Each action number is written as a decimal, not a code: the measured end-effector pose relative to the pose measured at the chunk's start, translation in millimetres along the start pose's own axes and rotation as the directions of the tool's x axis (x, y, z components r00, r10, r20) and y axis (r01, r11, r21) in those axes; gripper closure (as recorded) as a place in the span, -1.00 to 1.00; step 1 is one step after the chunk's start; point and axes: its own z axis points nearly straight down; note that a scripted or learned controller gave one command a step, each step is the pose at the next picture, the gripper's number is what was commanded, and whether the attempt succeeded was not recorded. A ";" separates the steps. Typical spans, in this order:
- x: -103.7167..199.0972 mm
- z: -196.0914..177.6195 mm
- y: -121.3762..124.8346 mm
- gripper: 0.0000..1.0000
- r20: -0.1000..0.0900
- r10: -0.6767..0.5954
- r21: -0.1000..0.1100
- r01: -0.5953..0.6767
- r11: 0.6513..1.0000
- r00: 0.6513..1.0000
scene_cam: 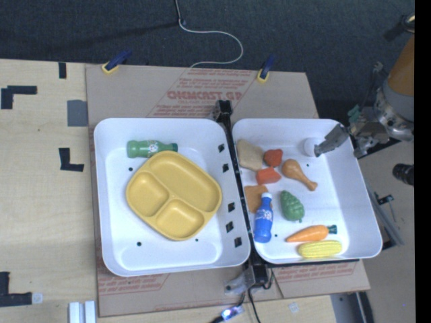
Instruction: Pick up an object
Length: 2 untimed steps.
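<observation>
Claw (331, 140), its state unclear, hovers at the right bin's (363, 200) far right edge above a small white object (309, 147); probably light, hard and slippery, best pinched across its middle.

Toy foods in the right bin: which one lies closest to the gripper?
The drumstick; it lies nearer the gripper than the carrot or corn.

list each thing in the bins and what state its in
green bottle: lying on its side, left bin
yellow tray: flat, right way up, nothing in its compartments
blue bottle: lying down, right bin
carrot: lying flat
corn: lying flat beside the carrot
drumstick: lying loose
gripper: over the right bin's far corner, holding nothing
</observation>
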 end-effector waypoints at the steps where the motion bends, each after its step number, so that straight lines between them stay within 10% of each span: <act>1: 0.1 -5.8 1.7 -1.00 0.002 -0.003 -0.010 0.003 1.000 1.000; 2: 9.4 53.9 -3.5 -1.00 0.001 -0.004 -0.004 0.004 1.000 1.000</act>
